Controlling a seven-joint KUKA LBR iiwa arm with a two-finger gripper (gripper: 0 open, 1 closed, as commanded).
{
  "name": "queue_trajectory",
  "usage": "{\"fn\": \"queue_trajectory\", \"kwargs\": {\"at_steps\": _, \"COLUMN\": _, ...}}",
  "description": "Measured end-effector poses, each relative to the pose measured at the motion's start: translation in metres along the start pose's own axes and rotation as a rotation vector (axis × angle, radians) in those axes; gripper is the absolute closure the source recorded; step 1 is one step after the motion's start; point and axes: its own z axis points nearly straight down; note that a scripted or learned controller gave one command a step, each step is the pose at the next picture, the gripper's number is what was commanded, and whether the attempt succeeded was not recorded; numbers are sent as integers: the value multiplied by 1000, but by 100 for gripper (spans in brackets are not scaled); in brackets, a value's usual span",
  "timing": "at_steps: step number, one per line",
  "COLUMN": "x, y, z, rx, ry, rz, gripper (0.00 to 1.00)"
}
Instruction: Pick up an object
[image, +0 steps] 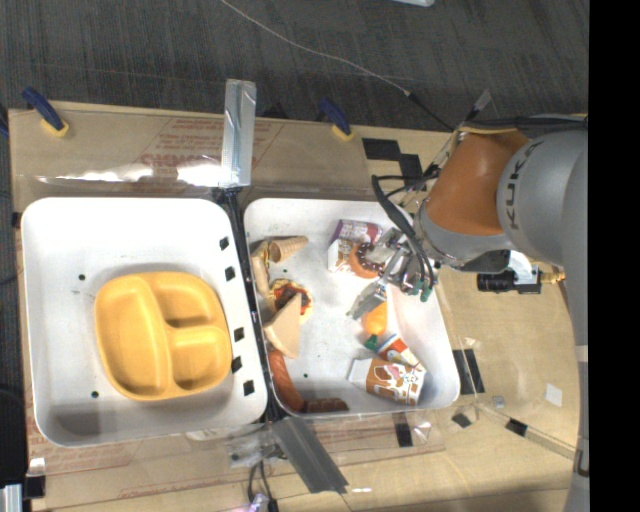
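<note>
My gripper (384, 283) hangs low over the right bin (325, 352), in its right half, below the orange-banded wrist. Just under it lies a small orange piece (375, 319). A purple and white packet (351, 240) lies to its upper left, partly under the wrist. In front of the orange piece are a small red and green item (393, 348) and a brown and white printed carton (396, 379). Nothing visibly sits in the gripper.
Along the right bin's left wall lie a tan cone (285, 248), a wedge-shaped toy sandwich (284, 322) and a long brown sausage (283, 384). The left bin (60, 240) holds a yellow divided plate (160, 332). Cables run from the wrist across the bin's far right corner.
</note>
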Motion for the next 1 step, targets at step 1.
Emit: {"fn": "queue_trajectory", "kwargs": {"at_steps": 1, "x": 60, "y": -18, "z": 29, "rx": 2, "ry": 3, "rz": 52, "gripper": 0}}
